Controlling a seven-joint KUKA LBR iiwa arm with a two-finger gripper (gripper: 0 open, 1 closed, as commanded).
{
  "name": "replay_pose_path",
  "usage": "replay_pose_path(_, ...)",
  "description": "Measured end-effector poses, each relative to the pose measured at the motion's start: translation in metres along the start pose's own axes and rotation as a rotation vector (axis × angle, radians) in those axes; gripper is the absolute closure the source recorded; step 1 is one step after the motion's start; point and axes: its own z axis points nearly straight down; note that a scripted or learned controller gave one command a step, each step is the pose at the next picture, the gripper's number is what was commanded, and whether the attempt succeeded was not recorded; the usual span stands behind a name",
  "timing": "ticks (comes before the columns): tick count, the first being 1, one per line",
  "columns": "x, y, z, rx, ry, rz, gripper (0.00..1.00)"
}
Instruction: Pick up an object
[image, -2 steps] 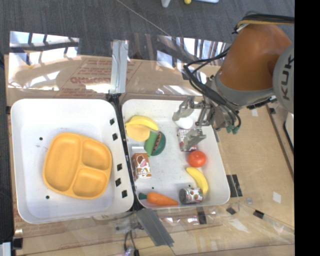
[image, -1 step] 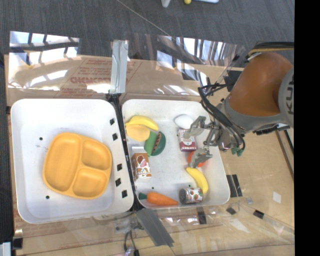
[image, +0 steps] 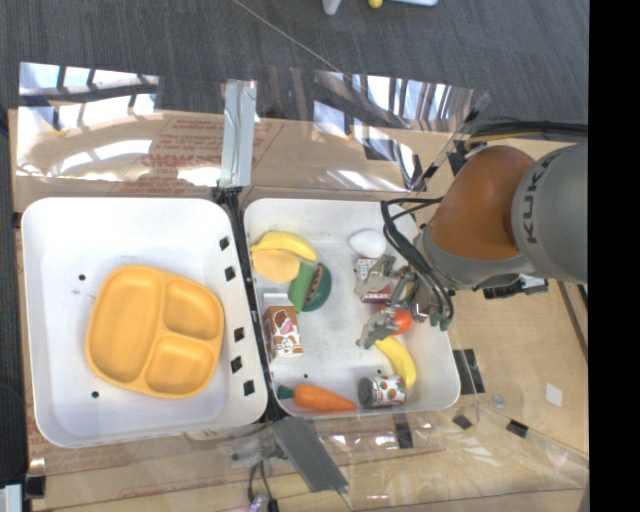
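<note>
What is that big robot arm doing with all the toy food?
The arm reaches into the right bin, which holds toy food: bananas, a carrot, a can and more. Its pincer is low over the middle of that bin, near a small banana and something red. I can't tell if it has grabbed anything yet. The left bin holds a yellow tray.
</note>
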Motion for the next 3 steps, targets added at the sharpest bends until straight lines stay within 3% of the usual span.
replay_pose_path(1,0.035,-0.018,0.038,0.0,-0.027,0.034,0.0)
replay_pose_path(2,0.034,-0.016,0.027,0.0,-0.026,0.023,1.0)
replay_pose_path(3,0.023,-0.02,-0.086,0.001,-0.021,0.132,1.0)
